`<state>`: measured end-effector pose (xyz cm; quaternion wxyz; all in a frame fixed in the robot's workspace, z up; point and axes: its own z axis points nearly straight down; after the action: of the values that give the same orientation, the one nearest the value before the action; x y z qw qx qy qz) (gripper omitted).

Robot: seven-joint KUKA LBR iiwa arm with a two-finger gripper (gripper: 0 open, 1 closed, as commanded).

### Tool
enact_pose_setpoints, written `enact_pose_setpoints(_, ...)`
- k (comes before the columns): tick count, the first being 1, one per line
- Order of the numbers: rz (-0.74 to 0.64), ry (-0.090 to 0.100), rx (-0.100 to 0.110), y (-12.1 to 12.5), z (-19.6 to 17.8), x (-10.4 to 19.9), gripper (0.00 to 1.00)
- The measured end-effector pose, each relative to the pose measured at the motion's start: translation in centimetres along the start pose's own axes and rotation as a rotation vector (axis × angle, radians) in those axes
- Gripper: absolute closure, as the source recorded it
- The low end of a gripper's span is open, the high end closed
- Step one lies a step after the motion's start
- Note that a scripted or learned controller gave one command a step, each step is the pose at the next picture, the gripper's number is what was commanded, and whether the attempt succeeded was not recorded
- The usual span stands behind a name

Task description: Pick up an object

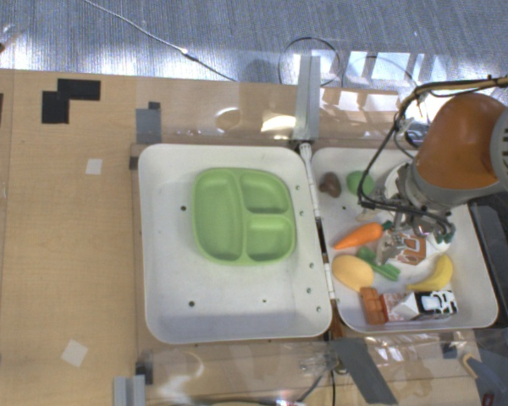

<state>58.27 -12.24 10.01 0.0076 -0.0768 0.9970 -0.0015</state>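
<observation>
So far nothing looks picked up: the gripper (pixel 404 245) hangs low in the right bin (pixel 483 311), just right of the carrot (pixel 358 236); its grip state cannot be told. The banana (pixel 433 275) lies further right. Grasping and lifting remain.

Single fixed camera above bench (pixel 59 252), slanted downward, both white bins (pixel 165 311) framed mid-distance.

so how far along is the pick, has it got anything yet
Done: the arm has reached into the right bin. In hand: the end effector sits low among the toys, by the carrot, with nothing visibly held. Left: grasping and lifting. The carrot, banana and yellow fruit all lie in the bin.
</observation>
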Motion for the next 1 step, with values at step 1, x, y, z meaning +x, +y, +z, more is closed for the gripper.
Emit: enact_pose_setpoints(1,0.044,-0.009,0.013,3.36,0.40,0.50,0.00)
